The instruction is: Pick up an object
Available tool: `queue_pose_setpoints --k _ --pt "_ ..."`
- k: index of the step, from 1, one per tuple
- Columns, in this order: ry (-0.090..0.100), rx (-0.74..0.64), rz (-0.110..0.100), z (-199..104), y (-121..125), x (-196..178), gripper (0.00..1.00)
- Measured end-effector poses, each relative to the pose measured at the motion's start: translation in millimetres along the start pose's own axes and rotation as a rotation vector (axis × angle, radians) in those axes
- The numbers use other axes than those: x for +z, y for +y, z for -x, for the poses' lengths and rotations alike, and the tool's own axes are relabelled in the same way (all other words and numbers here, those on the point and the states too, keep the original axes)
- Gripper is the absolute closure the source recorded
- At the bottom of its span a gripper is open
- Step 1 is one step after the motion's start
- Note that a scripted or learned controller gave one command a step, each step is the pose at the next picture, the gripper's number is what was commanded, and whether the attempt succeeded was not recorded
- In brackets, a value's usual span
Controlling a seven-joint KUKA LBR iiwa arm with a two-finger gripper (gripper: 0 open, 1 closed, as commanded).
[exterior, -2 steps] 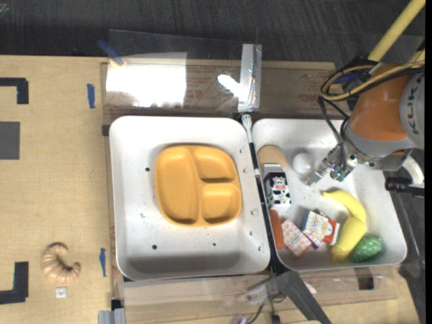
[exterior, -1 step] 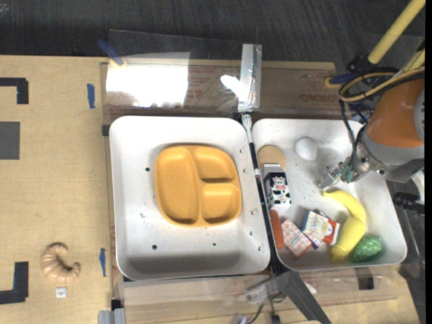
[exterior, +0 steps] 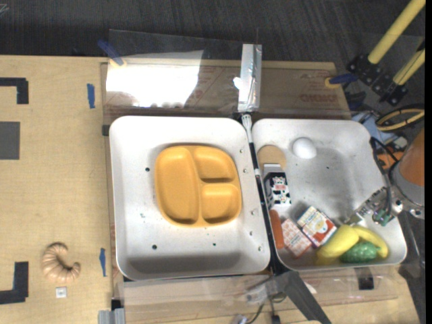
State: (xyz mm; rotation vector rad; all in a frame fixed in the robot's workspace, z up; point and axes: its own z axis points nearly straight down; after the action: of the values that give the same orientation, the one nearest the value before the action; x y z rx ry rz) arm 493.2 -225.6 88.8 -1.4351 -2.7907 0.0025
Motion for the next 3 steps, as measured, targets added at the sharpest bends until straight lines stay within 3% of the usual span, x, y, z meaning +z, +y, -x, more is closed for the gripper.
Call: queue_pose_setpoints --k 1,2,3 --pt "-0.007 -0.384 0.006 13 25 -39 1.0" --pt "-0.004 -0.383 0.004 13 25 -38 0.0" --pt "-0.002 -0.404 0.005 10 68 -22 0.0"
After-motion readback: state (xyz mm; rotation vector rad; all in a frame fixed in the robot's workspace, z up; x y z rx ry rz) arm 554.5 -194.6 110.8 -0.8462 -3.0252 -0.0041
